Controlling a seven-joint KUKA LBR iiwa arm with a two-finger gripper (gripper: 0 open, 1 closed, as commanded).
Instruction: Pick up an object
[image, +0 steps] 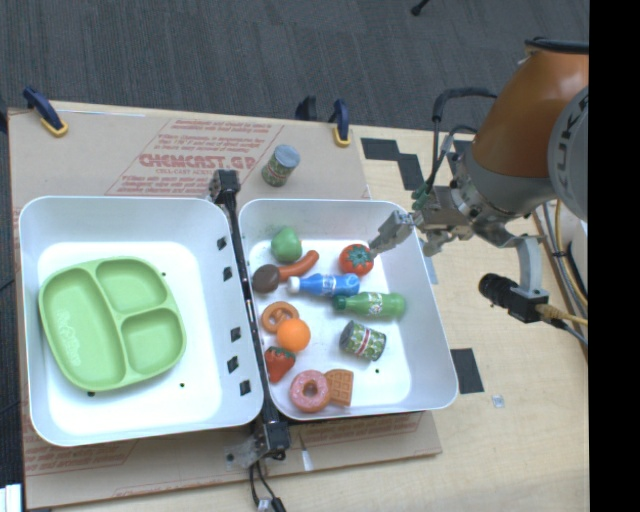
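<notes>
Two white bins sit side by side on the worktop. Left bin: holds a green divided tray, lying flat. Right bin: holds a scatter of toy foods. Near its far side lie a green pepper, a sausage and a tomato; a brown ball rests by the wall between the bins. Across the middle lie a blue bottle and a green bottle, both on their sides and just beside each other. Below them sit an orange, a can on its side, a strawberry, a pink doughnut and a waffle, the last two touching. A second can stands outside the bins on the cardboard sheet beyond them.

The arm reaches in from the right. Its tool hangs over the right bin's far right corner, just beside the tomato; whether it touches the tomato cannot be told. Whether the tool is apart or together cannot be told, and nothing is seen held in it.
</notes>
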